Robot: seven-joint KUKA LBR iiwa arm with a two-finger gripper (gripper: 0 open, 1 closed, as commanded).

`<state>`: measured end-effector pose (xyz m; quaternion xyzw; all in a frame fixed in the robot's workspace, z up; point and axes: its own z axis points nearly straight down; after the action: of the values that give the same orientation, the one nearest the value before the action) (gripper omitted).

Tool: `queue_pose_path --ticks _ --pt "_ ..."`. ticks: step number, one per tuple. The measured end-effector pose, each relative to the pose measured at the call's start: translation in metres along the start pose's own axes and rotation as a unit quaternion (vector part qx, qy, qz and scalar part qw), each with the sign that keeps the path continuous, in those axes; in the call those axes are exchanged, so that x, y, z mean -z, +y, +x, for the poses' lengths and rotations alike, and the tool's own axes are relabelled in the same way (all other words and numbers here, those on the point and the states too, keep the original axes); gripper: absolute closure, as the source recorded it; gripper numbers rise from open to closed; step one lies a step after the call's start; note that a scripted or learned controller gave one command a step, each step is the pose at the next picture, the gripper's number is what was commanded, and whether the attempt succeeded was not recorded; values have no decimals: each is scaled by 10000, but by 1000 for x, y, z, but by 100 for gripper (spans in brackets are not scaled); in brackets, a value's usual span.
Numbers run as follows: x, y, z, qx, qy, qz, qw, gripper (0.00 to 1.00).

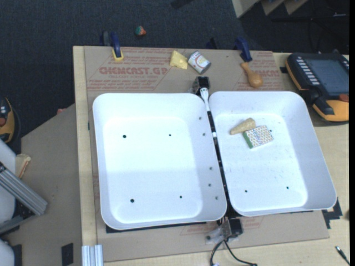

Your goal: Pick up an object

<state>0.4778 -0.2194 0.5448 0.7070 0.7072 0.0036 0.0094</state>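
jaws: cannot tell whether open or closed
pick candidates: two small things in the right bin (310, 165), back half, toward its left side
tan piece (242, 127): stubby wedge shape, lying flat on the bin floor, slanted, thin end pointing toward the divider
green pad (258, 137): flat rectangle with a green edge and speckled white top, lying just in front and right of the tan piece, looks touching it at one corner
right bin floor: white, a couple of black dots near the front
left bin (105, 165): white, four black dots on the floor, shadow across the front half
black strip (212, 134): runs along the seam where the two bins meet, small black clip (202, 84) at its far end
board (83, 93): tan sheet under both bins, red lettering along the back edge
yellow wedge (178, 60): on the board behind the left bin, outside it
small white box (199, 62): just right of the yellow wedge, tilted, near but apart
brown piece (253, 76): on the board behind the right bin, rounded end toward the bin
blue clamps (116, 43): one at back left, another at back right of the board
control tablet (324, 79): black with orange trim, right of the board
cable (227, 248): black, at the front edge between the bins
floor (55, 15): dark carpet, tiny coloured thing lying on it behind the board
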Motion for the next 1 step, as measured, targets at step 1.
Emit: queue_pose_path --ticks 1 --pt "-142 -1 79 35 72 162 9998 100"
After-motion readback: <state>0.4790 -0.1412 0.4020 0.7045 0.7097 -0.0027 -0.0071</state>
